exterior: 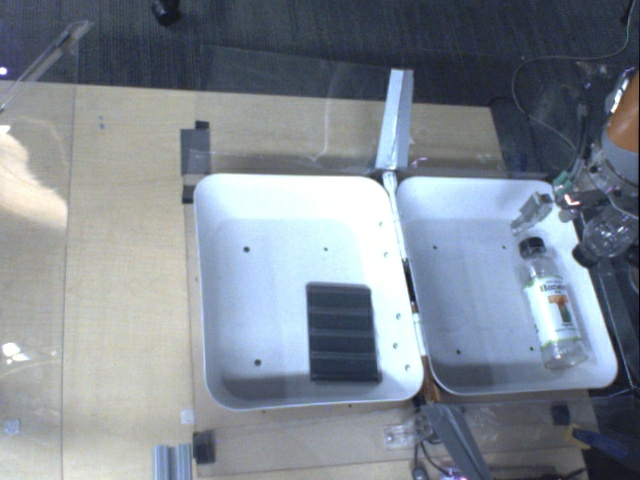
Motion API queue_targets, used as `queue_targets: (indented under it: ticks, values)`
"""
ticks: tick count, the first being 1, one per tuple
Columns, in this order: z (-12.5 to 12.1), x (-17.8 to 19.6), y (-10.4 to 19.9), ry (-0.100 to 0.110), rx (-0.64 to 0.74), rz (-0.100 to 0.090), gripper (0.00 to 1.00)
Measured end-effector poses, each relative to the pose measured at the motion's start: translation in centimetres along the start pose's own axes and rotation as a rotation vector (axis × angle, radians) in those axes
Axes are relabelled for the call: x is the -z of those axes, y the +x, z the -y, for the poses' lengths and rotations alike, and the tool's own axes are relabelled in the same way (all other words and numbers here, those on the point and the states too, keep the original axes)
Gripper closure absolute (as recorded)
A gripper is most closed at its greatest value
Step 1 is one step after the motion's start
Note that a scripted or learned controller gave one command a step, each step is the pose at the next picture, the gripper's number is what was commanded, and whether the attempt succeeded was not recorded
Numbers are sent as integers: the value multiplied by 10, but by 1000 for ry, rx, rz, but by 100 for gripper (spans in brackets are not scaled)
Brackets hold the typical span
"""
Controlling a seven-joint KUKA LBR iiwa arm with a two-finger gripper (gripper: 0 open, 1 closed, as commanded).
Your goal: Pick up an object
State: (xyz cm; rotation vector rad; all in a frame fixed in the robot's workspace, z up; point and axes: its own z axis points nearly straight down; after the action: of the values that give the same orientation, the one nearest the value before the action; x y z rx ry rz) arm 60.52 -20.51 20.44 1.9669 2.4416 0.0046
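Camera view: we've got two white bins side by side on the wooden worktop (pixel 120 298). Left bin (pixel 225 268) holds a black ribbed block (pixel 342 332), lying flat toward the near edge, right of centre. Right bin (pixel 440 258) holds a clear plastic bottle (pixel 552 308) with a black cap (cap pointing away from us, label with some orange on it), lying on its side along the bin's right wall. The arm (pixel 622 138) comes in at the right edge, orange band visible. End effector (pixel 560 200) sits over the right bin's far right corner, just beyond the bottle's cap, apart from it. Nothing visible between the fingers; released or clenched, we can't tell from this angle.
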Motion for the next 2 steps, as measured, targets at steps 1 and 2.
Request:
queue_targets:
  ticks: [1,2]
  values:
    - [-7,-116,1,-5,189,0,0]
    - [-10,-103,2,-14,191,3,100]
